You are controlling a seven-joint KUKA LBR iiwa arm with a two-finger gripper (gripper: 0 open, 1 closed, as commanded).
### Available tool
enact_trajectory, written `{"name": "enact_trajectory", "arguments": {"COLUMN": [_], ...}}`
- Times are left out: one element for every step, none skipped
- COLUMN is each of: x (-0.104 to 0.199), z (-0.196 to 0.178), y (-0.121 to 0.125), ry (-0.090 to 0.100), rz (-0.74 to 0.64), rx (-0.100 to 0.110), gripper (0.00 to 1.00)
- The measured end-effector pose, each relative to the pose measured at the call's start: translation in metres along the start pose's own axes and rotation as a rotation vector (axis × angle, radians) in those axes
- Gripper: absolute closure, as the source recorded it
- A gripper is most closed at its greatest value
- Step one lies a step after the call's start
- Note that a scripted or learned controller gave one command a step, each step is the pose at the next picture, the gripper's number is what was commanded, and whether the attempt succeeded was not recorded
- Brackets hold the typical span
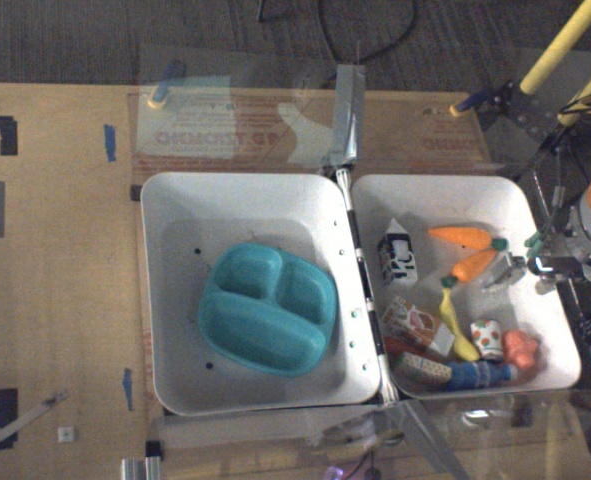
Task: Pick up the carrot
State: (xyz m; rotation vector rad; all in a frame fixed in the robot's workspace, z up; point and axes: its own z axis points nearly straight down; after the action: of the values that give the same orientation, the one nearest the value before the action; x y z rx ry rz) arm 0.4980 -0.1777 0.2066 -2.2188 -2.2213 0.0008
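Orange carrot (460, 236) lies at upper right of the frame, a second carrot (475, 264) just below it. Pincer (515, 268) hovers beside that one; its opening I cannot tell. Straddle one carrot only before closing.

Dark grey carpet floor (125, 8) at top; tan wooden bench (55, 298) with blue tape marks (109, 142).
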Motion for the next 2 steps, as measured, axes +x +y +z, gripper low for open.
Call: {"name": "enact_trajectory", "arguments": {"x": [0.04,0.014], "z": [0.045,0.119], "y": [0.048,0.096], "ry": [-0.001,-0.002], "rz": [0.093,0.211], "rx": [-0.002,-0.009], "gripper": [0.0,0.0]}}
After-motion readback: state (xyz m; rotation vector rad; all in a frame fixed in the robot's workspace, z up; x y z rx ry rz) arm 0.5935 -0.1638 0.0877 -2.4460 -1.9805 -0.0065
